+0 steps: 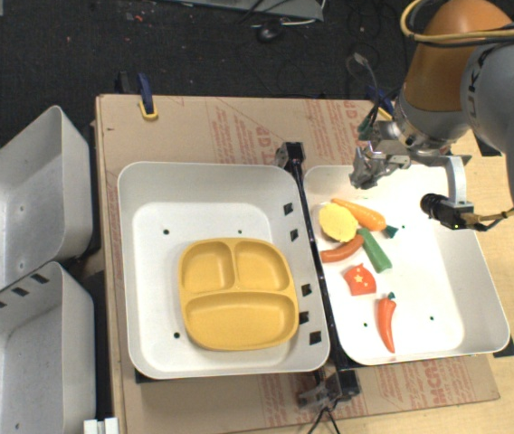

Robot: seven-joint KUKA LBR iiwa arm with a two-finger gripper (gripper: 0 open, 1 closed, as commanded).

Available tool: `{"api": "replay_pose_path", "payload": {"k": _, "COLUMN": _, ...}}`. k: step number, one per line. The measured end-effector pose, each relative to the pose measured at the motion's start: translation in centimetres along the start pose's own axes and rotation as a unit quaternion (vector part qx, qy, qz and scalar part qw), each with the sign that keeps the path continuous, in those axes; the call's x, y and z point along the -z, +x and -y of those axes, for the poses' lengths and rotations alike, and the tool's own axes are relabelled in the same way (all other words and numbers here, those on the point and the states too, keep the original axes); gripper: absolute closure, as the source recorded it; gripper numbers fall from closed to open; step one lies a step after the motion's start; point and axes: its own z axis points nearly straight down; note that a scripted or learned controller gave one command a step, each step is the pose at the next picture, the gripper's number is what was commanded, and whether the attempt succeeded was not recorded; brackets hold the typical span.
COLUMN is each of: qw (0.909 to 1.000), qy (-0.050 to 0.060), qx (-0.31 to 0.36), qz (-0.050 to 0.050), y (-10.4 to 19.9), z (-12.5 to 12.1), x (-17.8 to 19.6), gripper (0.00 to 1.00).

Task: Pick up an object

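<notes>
Two white bins (pixel 148 197) on cardboard-topped bench (pixel 221 120), dark floor (pixel 58 25) behind

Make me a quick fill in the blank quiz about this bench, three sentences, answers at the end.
1. The yellow divided tray lies in the ____ bin.
2. The tray has ____ compartments.
3. The gripper hangs above the ____ bin, near the orange carrot.
Answers: left; three; right

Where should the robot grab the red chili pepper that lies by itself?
Probably across the middle of the red chili pepper, coming straight down from above. It lies flat and slim in the right bin, apart from the other toys, so fingers could fit on both long sides.
</notes>
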Motion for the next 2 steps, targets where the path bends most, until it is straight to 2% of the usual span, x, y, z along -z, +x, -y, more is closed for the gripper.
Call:
{"api": "replay_pose_path", "payload": {"k": 1, "qw": 1.0000, "qy": 0.000, "qx": 0.000, "qz": 0.000, "y": 5.6, "z": -0.5, "x": 1.5, "gripper": 1.00}}
{"api": "replay_pose_path", "payload": {"k": 2, "qw": 1.0000, "qy": 0.001, "qx": 0.000, "qz": 0.000, "y": 10.2, "z": 0.1, "x": 1.3, "gripper": 1.00}}
